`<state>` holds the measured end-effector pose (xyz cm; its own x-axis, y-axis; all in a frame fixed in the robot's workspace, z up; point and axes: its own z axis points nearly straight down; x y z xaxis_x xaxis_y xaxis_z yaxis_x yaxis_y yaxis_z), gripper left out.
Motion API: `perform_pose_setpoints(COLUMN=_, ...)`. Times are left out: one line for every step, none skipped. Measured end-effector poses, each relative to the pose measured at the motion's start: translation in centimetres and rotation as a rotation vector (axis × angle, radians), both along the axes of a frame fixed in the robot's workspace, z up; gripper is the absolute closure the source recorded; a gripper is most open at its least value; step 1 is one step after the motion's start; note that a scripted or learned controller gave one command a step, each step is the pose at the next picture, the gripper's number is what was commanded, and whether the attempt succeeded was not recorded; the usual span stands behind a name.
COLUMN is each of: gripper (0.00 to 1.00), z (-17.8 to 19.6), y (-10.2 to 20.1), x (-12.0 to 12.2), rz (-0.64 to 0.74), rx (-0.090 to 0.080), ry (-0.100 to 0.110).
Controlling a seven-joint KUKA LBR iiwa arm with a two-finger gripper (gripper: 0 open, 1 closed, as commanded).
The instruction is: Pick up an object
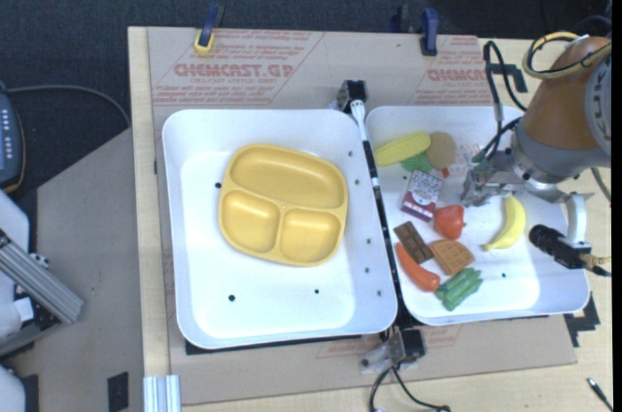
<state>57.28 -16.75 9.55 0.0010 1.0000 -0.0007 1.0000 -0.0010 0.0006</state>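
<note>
The right bin [515,298] holds several toy foods. A yellow corn cob [401,148] and a tan round piece [443,148] lie at its far left. Below them sit a red and white packet [421,197] and a red tomato [449,223]. A banana [509,223] lies in the middle. Toward the front are a brown bar [412,242], a tan waffle [452,255], a red-orange pepper [418,270] and a green vegetable [459,288]. My gripper [475,184] hangs low over the bin, between the packet and the banana, just above the tomato.
The left bin [194,293] carries a yellow divided plate [283,203]. A black rail [374,206] runs between the two bins. The arm's orange band [564,99] rises over the right bin's far right corner.
</note>
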Motion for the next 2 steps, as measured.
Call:
perform_pose_setpoints(gripper=1.00, z=6.2, y=0.5, x=-0.3, rz=0.002, rx=-0.002, ry=-0.007)
perform_pose_setpoints(gripper=1.00, z=11.1, y=-0.5, x=0.2, rz=0.001, rx=-0.003, ry=-0.007)
